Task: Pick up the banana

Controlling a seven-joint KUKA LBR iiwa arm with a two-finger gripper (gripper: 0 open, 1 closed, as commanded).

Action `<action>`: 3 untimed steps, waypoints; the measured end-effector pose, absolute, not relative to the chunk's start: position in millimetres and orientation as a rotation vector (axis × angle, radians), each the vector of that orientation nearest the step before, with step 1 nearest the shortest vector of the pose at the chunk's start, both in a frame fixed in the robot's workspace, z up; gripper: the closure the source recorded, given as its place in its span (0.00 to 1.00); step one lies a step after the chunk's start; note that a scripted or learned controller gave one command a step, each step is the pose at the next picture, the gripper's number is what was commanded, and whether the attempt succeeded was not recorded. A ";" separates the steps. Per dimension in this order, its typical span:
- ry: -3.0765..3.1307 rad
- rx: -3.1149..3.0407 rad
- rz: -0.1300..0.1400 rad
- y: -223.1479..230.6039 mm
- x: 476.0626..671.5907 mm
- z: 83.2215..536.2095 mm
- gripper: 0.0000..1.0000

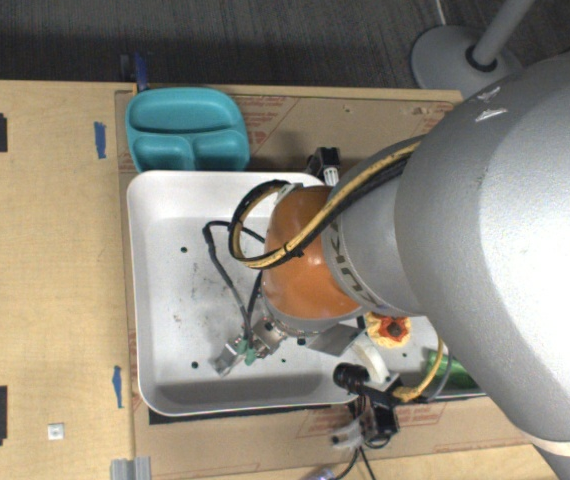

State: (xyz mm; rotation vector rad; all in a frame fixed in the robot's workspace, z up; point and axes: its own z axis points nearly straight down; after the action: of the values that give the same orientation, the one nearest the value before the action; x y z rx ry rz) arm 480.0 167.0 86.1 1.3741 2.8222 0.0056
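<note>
My gripper (237, 354) is down low in the left white bin (165, 268), near its front edge, with its tip close to the bin floor. Nothing can be made out between its tips. The grey arm with its orange band (300, 258) reaches in from the right and covers the right half of this bin and nearly all of the right bin. A curved yellow strip (433, 373) peeks out under the arm near the front of the right bin; I cannot tell whether it is banana or cable.
A teal divided tray (187, 128) sits behind the left bin. A small red-orange object (393, 330) and a green object (458, 371) peek out from under the arm in the right bin. Cardboard bench surface lies to the left.
</note>
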 end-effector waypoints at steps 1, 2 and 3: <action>2.702 1.599 0.005 217.4 505.1 86.3 0.00; 2.431 1.989 -0.001 215.6 491.4 106.0 0.00; 2.432 1.988 -0.001 216.0 491.4 115.7 1.00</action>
State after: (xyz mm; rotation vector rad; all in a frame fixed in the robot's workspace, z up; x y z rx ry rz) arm 491.4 216.0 115.7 1.9880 2.4322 -0.0014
